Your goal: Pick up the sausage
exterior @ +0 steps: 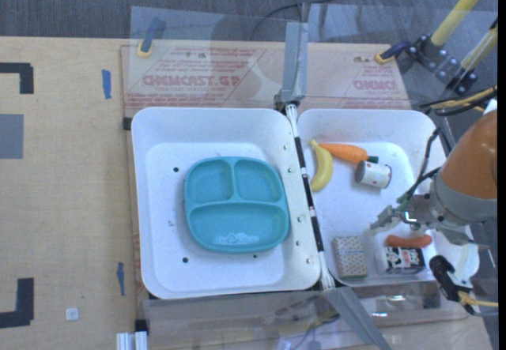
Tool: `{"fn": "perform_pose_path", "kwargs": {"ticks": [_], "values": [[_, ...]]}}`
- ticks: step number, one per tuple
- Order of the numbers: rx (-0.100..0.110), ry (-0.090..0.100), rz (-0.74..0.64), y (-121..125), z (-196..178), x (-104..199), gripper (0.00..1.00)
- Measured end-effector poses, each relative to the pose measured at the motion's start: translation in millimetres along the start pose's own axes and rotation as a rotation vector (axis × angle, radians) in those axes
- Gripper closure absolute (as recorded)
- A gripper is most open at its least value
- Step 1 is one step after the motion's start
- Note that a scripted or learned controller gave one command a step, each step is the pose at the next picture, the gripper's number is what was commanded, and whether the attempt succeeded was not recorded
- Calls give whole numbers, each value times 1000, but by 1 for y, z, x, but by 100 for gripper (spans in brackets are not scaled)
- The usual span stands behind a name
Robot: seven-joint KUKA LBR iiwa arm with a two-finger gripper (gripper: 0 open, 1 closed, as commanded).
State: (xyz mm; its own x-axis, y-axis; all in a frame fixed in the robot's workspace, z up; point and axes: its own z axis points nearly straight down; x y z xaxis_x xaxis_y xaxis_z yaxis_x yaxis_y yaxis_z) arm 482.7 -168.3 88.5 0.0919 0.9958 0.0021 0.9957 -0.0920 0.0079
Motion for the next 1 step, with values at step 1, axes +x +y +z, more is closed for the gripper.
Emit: {"fn": "perform_pose_path", "kwargs": {"ticks": [1], "values": [[-5, -4, 3, 1, -11, -2, 100]]}}
